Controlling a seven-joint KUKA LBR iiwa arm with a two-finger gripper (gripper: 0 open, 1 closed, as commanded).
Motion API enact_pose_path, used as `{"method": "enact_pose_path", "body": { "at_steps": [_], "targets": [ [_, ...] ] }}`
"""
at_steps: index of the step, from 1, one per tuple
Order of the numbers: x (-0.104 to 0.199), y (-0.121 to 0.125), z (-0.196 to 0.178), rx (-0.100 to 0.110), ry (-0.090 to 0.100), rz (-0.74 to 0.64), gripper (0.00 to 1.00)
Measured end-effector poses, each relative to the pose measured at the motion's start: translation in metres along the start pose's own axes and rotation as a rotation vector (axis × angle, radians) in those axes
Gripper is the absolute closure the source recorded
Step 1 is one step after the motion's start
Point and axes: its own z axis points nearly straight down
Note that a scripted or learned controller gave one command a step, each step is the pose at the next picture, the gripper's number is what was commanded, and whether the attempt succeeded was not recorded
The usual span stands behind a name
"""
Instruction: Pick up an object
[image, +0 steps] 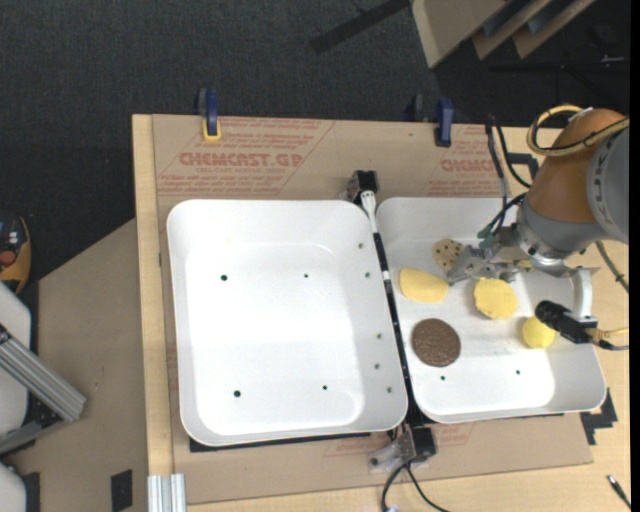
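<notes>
Grey arm's two-finger gripper (470, 262) hangs low in the right shallow white bin (480, 400), just beside the round yellow foam piece (496, 298), likely lining up; jaws' state: cannot tell.

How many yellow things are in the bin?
3, all in the right bin: one yellow piece near its left wall, one just below the gripper, one farther right. The arm may hide more.

gripper (466, 263) low in right bin (500, 400)
</notes>
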Motion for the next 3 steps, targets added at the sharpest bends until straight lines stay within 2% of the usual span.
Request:
{"method": "enact_pose_path", "body": {
  "at_steps": [1,2,3],
  "targets": [
    [-0.003,0.002,-0.011,-0.006,-0.004,0.002,1.00],
    [0.062,-0.003,-0.146,-0.020,-0.003,-0.005,1.00],
    [0.104,-0.085,-0.223,-0.011,-0.001,-0.002,1.00]
  ]
}}
